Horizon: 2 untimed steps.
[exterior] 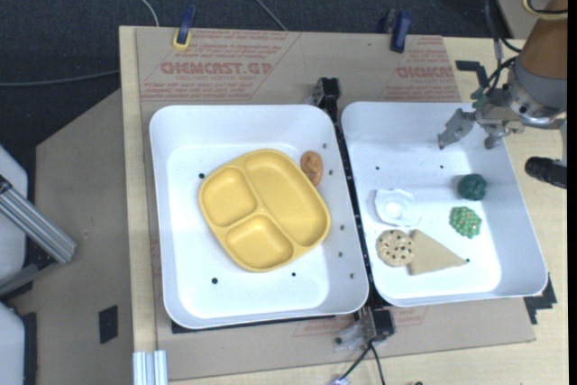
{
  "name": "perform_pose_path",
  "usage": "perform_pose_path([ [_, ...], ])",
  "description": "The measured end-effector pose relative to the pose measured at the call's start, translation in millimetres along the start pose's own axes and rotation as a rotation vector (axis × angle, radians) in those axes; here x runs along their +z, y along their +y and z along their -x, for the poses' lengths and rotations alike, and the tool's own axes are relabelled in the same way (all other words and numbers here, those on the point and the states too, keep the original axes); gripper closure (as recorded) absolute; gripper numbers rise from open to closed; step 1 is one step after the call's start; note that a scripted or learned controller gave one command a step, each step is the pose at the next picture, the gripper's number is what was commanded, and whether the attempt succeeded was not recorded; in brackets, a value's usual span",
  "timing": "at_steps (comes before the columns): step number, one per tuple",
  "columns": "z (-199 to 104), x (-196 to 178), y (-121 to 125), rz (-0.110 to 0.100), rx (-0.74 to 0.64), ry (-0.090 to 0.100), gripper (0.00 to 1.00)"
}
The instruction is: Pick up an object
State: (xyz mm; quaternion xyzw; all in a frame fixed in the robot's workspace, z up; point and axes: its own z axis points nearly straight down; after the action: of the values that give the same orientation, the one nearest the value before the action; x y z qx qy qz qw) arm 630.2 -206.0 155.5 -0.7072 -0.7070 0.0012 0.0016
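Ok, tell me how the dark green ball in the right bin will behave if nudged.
The dark green ball looks round, so it would probably roll. It sits on bare bin floor, apart from its neighbours, so little would stop it. Likely light.

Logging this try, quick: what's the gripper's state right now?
Gripper: open, holding nothing, above the right bin.
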Motion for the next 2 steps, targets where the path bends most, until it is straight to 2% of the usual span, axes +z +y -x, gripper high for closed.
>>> perform_pose_path([
  [1, 1.9, 57.1, -8.9, 0.000, 0.000, 0.000, 0.00],
  [2, 2.0, 43.8, -7.4, 0.006, -0.001, -0.002, 1.00],
])
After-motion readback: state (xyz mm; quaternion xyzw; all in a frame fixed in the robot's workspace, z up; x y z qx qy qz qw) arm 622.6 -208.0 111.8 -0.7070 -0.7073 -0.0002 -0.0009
